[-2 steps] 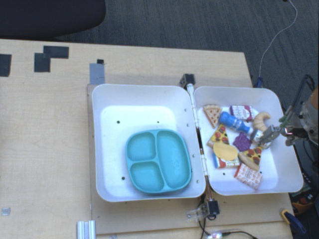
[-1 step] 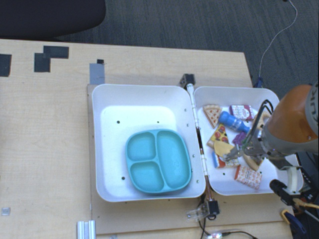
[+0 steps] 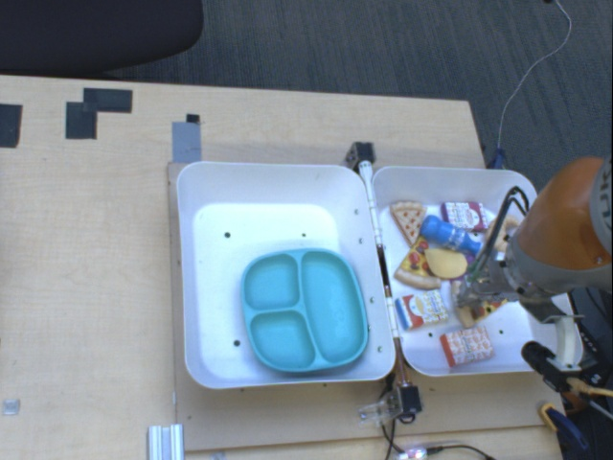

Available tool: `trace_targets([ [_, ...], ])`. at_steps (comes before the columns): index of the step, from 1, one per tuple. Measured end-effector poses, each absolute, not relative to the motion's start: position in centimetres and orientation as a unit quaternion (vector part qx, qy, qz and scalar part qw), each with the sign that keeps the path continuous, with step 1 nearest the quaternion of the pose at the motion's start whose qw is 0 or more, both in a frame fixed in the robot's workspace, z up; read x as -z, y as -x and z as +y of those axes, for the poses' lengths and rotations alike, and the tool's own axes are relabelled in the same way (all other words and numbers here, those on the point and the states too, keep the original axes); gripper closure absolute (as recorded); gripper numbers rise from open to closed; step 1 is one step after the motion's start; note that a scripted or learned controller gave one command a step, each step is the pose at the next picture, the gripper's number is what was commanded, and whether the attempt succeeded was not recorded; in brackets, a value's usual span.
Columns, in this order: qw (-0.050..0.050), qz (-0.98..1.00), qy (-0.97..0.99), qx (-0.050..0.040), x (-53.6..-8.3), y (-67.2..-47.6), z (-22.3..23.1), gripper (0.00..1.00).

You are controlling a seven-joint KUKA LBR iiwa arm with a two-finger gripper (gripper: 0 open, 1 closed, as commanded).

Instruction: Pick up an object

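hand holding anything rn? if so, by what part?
Cannot tell. The hand is down in the right bin among the toy food, beside the yellow piece, but the arm covers its tips, so no hold is visible.

White bins [image 3: 278, 195] smooth glossy plastic; blue divided plate [image 3: 305, 309] smooth plastic, slight sheen. Bench [image 3: 86, 257] pale matt wood-look. Small cartons [image 3: 467, 346] printed paper-like. Floor [image 3: 364, 27] dark rough carpet. Arm band [image 3: 570, 223] glossy orange.

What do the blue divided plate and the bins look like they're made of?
Blue divided plate: likely molded plastic, uniform turquoise with a soft sheen and rounded compartment ridges. Left bin and right bin: probably thin formed plastic, glossy white with rounded corners, though painted metal can't be excluded.
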State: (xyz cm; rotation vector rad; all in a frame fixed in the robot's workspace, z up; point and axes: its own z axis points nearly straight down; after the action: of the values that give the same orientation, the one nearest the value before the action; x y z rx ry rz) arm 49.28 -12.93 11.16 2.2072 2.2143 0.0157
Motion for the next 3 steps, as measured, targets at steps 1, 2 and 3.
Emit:
trace_targets([
  [1, 0.001, 0.708, -0.706, -0.0022, -18.5, -60.3, -6.2, 1.0],
  [2, 0.002, 0.708, -0.706, -0.0013, -18.3, -66.9, -11.4, 1.0],
  [3, 0.001, 0.709, -0.705, -0.0011, -18.3, -67.0, -11.3, 0.0],
])
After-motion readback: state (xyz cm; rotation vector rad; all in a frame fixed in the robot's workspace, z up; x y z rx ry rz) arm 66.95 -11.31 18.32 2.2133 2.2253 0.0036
